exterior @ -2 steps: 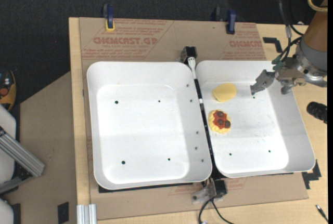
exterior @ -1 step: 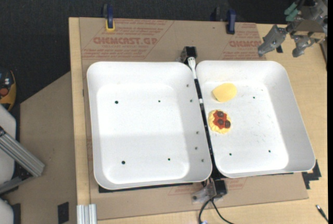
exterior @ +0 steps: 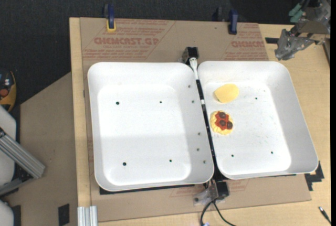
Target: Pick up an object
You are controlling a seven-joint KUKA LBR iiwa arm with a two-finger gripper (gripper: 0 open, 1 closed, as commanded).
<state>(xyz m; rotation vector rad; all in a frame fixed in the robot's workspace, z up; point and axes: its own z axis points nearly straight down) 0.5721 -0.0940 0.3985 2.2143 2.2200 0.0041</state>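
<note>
Two shallow white bins lie side by side on the bench (exterior: 157,44), which is covered with brown board. The left bin (exterior: 105,115) shows only small dark dots on its floor. In the right bin (exterior: 283,115), close to its left wall, there are two objects: a plain yellow piece (exterior: 226,93) and, just below it in the view, a yellow round piece with red and dark spots (exterior: 222,122). They are near each other but do not touch. The claw (exterior: 289,44) is at the upper right, outside the right bin and well apart from both objects. It is small and dark here, so I cannot tell if it is open or closed. Nothing is seen in it.
</note>
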